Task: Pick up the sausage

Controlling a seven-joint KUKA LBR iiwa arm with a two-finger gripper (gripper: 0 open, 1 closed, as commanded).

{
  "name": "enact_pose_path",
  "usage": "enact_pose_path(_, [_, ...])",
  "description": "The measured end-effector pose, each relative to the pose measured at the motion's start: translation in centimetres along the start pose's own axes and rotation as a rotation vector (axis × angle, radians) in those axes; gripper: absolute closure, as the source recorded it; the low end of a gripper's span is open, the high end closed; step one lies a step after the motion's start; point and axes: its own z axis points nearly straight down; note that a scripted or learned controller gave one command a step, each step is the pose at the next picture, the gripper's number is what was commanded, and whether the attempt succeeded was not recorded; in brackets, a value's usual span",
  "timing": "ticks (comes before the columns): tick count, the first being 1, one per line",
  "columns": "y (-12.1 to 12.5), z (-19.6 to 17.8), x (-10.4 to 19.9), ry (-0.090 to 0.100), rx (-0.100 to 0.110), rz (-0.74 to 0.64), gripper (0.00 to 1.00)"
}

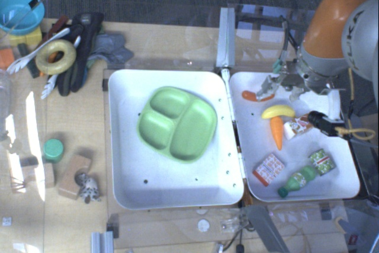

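The sausage (250, 95), small and orange-red, lies in the right bin (343, 186) near its far left corner. My gripper (280, 88) hangs just to the right of it, over the bin's far side. Its fingers are spread apart, and the left fingertip (266, 89) is close to the sausage's right end. Nothing is between the fingers. The arm's orange band (328, 18) rises behind the gripper.
In the right bin, a yellow banana (278, 111), a carrot (277, 132), a small carton (298, 126), a red box (269, 167), a green bottle (298, 181) and a green box (321, 162) lie nearer the front. The left bin (124, 186) holds a green divided plate (177, 123).
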Motion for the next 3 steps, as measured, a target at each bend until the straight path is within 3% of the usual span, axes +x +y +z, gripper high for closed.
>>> enact_pose_path(1, [3.7,9.9,0.2,-0.001,-0.002,0.054,0.00])
enact_pose_path(2, [4.6,10.0,-6.6,-0.002,0.003,0.090,0.00])
enact_pose_path(3, [4.7,9.9,-10.8,0.005,0.008,0.169,0.00])
